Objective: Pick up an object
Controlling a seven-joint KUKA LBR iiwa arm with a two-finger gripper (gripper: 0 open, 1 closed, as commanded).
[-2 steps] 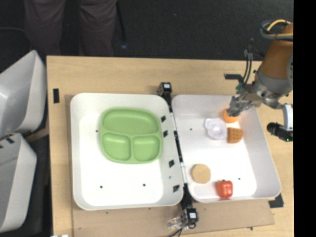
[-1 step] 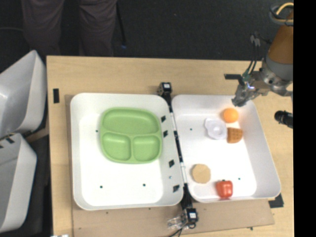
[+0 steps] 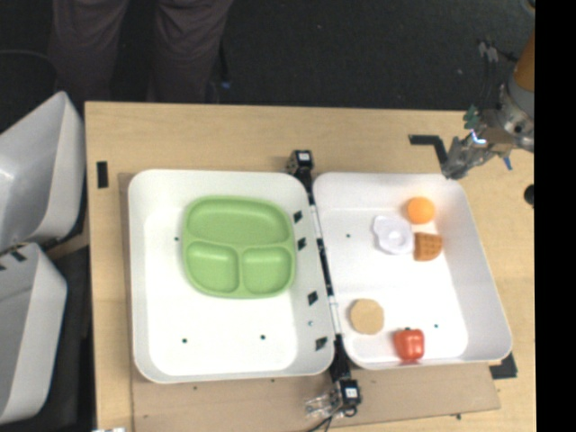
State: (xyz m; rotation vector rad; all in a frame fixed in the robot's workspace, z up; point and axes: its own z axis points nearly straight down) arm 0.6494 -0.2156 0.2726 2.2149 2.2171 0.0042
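The right bin [image 3: 481, 268] holds 5 small things, any of which could serve as the object to pick up: an orange ball [image 3: 419, 210] near the far edge, a white round piece [image 3: 391, 235] just beside it, a brown wedge [image 3: 427, 247] touching or nearly touching the white piece, a tan disc [image 3: 366, 317] near the divider, and a red pepper-shaped toy [image 3: 409, 345] near the front wall. All look like light, stiff plastic play food, likely smooth and a little slippery. The ball may roll away from a closing grip, so it wants a hold across its middle. The tan disc lies flat and low, which makes it hard to catch; the red toy stands taller and stands well apart from its neighbours, so it looks the easiest, taken across its body.

The left bin [image 3: 153, 331] carries a green divided plate [image 3: 238, 246].

The gripper [image 3: 468, 156] hangs above the surface at the far right corner of the right bin, well apart from every object; whether its jaws are open cannot be told, and nothing is seen held.

No brand, label or writing can be read anywhere.
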